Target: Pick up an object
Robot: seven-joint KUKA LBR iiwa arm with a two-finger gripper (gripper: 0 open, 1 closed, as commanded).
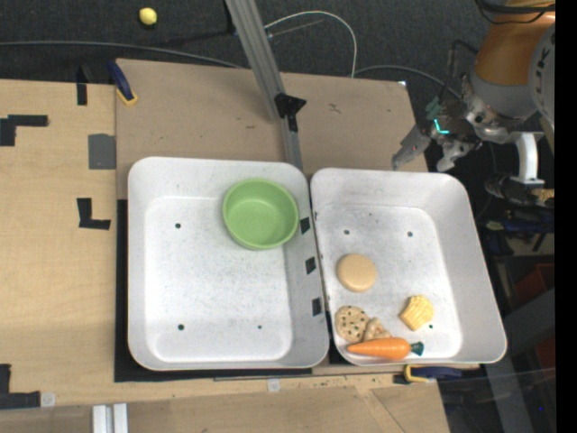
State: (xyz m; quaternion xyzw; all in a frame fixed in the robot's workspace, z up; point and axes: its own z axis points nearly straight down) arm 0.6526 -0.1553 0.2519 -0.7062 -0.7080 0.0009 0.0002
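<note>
**Two bins, gripper off the far right corner**

Gripper [431, 152]: beyond the right bin [469, 242] rim, above the bench; fingers apart, nothing between them.

Right bin, white, speckled, far half open: tan round bun [357, 272] mid-floor; brown cookie [350, 320], yellow ridged wedge [416, 312] and orange carrot [382, 349] crowd the near wall.

Left bin [162, 278]: smooth green bowl [261, 213], upright, near the far rim.

Wooden bench [198, 106] under two white bins [153, 269].
</note>
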